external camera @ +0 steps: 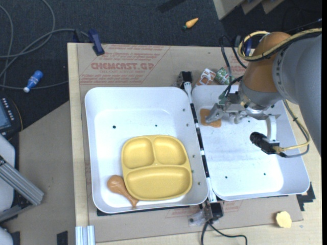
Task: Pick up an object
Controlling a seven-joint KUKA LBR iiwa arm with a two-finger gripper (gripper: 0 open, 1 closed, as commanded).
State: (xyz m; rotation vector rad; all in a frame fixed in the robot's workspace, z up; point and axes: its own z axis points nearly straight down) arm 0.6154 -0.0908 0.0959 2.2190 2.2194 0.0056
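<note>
Camera view: pincer [218,114] sits over a small orange-brown piece [210,117] in the right bin [255,182]; closure unclear. Piece looks flat, light, perhaps soft; pinch its edges.

Single fixed camera, mounted high above desk [127,60], looking down at slant. Both white bins framed whole: left bin [97,137], right bin [245,182]. Desk's far edge toward frame top, dark floor [61,9] beyond. Arm [286,60] enters from frame right. Moderate distance; desk corners partly cropped below.
</note>
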